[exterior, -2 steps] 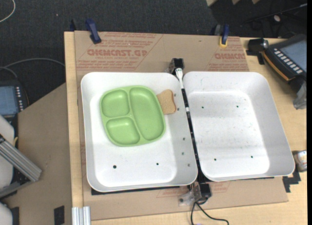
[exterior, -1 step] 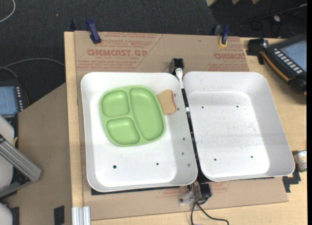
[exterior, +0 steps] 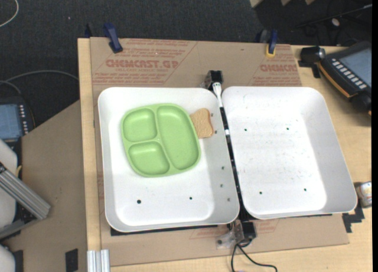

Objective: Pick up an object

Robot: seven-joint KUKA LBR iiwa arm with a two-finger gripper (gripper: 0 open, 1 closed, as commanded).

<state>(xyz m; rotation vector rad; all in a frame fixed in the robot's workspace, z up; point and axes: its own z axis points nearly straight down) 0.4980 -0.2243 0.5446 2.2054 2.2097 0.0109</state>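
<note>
In left bin (exterior: 118, 200), upper half: green divided plate (exterior: 160, 140) | tan cracker-like piece (exterior: 202, 123) touching plate's 2 o'clock rim, long axis 12-to-6 | arm enters from 3 o'clock side | jaw state: cannot tell | right bin (exterior: 331, 147) between.

Fixed overhead camera — slanted down, both bins (exterior: 112, 164)

Left bin (exterior: 118, 206): smooth white plastic, soft sheen, a few small dark dots on its floor. Right bin (exterior: 331, 147): same white plastic, surface finely speckled and scuffed. Green divided plate (exterior: 159, 141) in left bin: smooth plastic, mild gloss on the ridges. Tan slab (exterior: 202, 123) at plate's right edge: matt, grainy, cracker-like. Board (exterior: 147, 58) under both bins: matt brown cardboard-like sheet, red printed lettering. Blue clamp (exterior: 112, 37) at board's far edge: plastic-looking.
</note>
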